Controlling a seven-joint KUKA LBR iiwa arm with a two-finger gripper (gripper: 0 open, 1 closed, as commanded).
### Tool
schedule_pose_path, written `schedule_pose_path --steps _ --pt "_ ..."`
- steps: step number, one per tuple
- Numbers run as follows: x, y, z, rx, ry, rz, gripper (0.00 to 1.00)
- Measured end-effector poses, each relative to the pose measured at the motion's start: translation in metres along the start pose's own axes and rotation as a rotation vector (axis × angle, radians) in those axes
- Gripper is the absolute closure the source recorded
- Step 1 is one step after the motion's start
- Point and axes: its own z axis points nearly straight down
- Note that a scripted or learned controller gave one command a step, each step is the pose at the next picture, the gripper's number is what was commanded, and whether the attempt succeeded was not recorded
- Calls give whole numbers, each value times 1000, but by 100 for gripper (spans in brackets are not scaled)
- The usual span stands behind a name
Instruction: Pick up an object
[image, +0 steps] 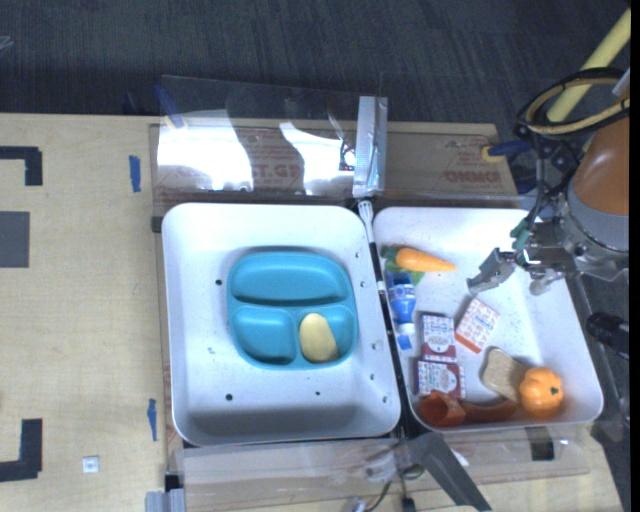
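Note:
My gripper hangs over the right bin, near its upper right part. Its two fingers are spread apart and it is open, with nothing between them. Just below the left finger lies a small red-and-white packet. A carrot lies to the gripper's left by the bin's far edge. A bread slice and an orange fruit rest in the near right corner.
More red-and-white packets, a blue bottle and a red item lie along the right bin's left side. The left bin holds a blue divided plate with a yellow fruit in its lower right compartment.

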Motion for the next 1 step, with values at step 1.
schedule_pose_path --steps 1 --pt "-19 53 132 9 2 -57 0"
